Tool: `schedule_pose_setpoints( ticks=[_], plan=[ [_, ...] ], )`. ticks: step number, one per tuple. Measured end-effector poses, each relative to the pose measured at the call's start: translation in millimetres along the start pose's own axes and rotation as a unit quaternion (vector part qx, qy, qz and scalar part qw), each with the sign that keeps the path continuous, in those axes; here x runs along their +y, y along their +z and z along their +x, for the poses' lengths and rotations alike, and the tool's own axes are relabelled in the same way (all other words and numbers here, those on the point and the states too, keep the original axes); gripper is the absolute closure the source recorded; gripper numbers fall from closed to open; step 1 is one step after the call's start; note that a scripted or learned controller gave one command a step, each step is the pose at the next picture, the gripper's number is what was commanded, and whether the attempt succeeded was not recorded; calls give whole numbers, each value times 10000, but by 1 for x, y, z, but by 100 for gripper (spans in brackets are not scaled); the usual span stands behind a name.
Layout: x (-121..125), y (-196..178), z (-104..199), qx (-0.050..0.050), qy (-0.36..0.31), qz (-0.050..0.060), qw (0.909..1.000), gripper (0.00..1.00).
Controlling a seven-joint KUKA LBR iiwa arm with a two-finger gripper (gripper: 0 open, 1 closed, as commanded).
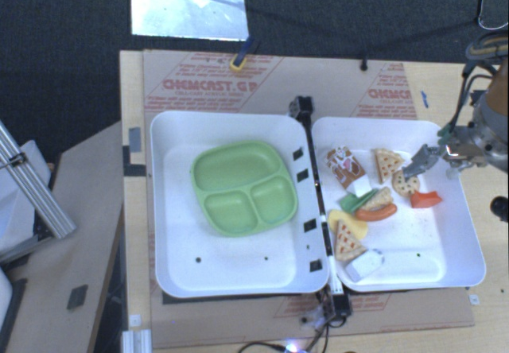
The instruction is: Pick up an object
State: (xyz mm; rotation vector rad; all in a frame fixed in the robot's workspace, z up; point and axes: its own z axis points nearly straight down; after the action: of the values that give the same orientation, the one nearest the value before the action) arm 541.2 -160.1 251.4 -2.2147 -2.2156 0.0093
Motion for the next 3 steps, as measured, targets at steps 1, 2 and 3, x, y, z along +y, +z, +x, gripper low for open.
schedule_pose_setpoints(
  ticks=[1,2,3],
  plan=[
    [2,-6,0,-12,-16,-57,10000,0],
    [7,42,9,-6,-18,-42,10000,0],
    [1,103,10,-5,-4,-34,10000,0]
  ],
)
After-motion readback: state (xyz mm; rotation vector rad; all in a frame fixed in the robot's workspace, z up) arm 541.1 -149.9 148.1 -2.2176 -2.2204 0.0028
